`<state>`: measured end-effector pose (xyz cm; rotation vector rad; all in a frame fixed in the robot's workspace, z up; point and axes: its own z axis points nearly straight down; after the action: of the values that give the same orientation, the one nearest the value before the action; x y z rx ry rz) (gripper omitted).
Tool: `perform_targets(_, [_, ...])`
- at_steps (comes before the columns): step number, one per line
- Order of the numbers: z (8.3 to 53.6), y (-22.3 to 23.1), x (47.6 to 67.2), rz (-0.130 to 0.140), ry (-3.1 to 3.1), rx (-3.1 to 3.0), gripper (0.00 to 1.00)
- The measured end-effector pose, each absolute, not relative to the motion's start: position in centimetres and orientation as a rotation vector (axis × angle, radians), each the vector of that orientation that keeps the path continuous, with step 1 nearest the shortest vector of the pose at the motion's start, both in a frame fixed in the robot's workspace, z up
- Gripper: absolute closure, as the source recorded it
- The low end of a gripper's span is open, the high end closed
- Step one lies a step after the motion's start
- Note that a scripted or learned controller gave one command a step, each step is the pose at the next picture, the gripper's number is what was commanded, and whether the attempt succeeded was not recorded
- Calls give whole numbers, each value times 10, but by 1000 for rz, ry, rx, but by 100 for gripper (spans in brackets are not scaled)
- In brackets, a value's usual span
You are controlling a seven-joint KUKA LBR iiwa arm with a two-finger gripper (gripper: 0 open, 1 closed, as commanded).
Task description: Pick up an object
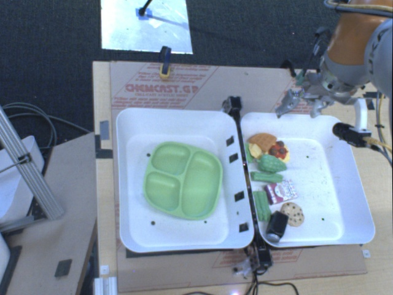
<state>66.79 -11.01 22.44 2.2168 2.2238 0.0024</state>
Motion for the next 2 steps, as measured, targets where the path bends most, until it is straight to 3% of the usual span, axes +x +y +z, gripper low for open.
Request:
perform_targets(1, [365, -30, 670, 21, 2228, 2199, 0])
perform_targets(2, [375, 50, 669, 8, 2232, 2207, 0])
